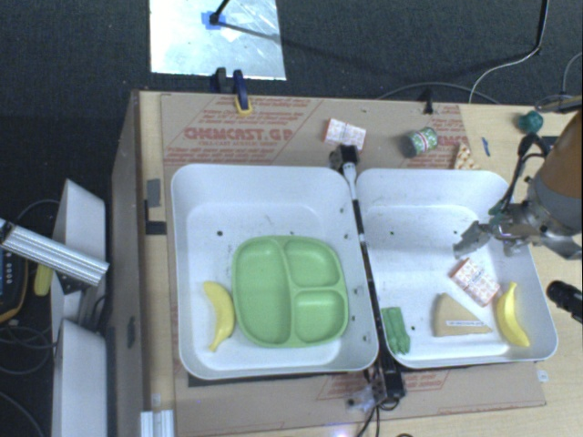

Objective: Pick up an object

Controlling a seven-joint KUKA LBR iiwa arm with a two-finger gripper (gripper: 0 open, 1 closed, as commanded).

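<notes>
**Camera view: arm poised over the right bin, nothing in its grasp yet**

Camera view looks down on a desk (pixel 273 121) topped with printed cardboard, filling the middle of the frame. On it sit two white bins. The left bin (pixel 196 208) holds a green divided plate (pixel 291 291) at its centre and a yellow banana (pixel 219 315) just beside the plate's left edge. The right bin (pixel 410 198) holds its things along the lower right: a pale wedge (pixel 460 317), a second banana (pixel 511 315) just right of it, a small red-and-white packet (pixel 475 280) above the wedge, and a green block (pixel 395 329) at the lower left corner near the divider.

The arm (pixel 560 185) comes in at the right edge of the frame, its gripper (pixel 483 235) hanging above the right bin's right half. One grey finger juts left; whether the fingers are spread or pressed together I cannot tell, and nothing is seen pinched between them.

The packet lies just below the gripper, so it looks the likeliest target. To do the pick well, I judge the gripper should centre over the packet and drop straight, with the fingers straddling its short side. A flat packet may slide; the wedge or banana gives more to grip.
</notes>
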